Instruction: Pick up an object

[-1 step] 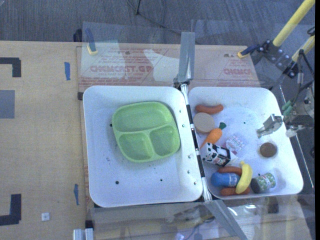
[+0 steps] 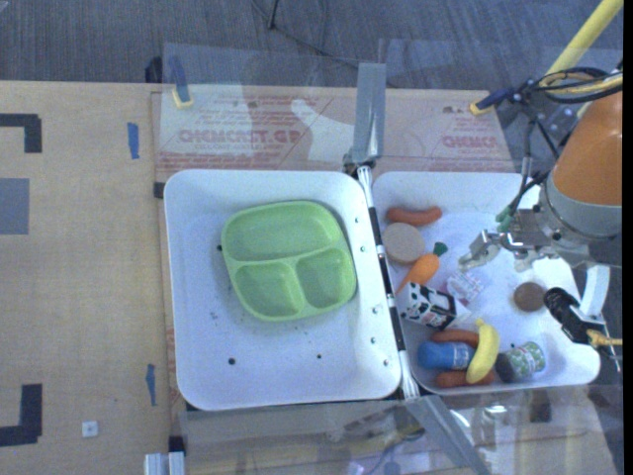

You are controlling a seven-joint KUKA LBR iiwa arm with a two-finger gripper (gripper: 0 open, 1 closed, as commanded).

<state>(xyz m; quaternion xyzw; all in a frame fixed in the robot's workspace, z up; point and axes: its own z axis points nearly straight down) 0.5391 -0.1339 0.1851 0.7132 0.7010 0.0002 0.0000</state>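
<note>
objects for the pick sit crowded in the right bin (image 2: 569, 364): a carrot (image 2: 425, 268), a sausage (image 2: 414, 215), a tan disc (image 2: 403, 242), a black-and-white carton (image 2: 427, 307), a banana (image 2: 483, 352) lying over a blue item (image 2: 439, 354), and a brown disc (image 2: 529, 296). the left bin (image 2: 198, 364) bears a green divided plate (image 2: 288, 259). the gripper (image 2: 485, 250) hovers over the right bin's middle, above a small clear crinkled item (image 2: 466, 286) that is hard to identify; its fingers appear spread and nothing shows between them, so it reads as released. risks, as judged: the clear item looks thin and slippery and may slide out on closing; the carton and carrot lie near, so a descent slightly off could nudge them or catch two things at once; the piled banana group could shift if brushed.
</note>
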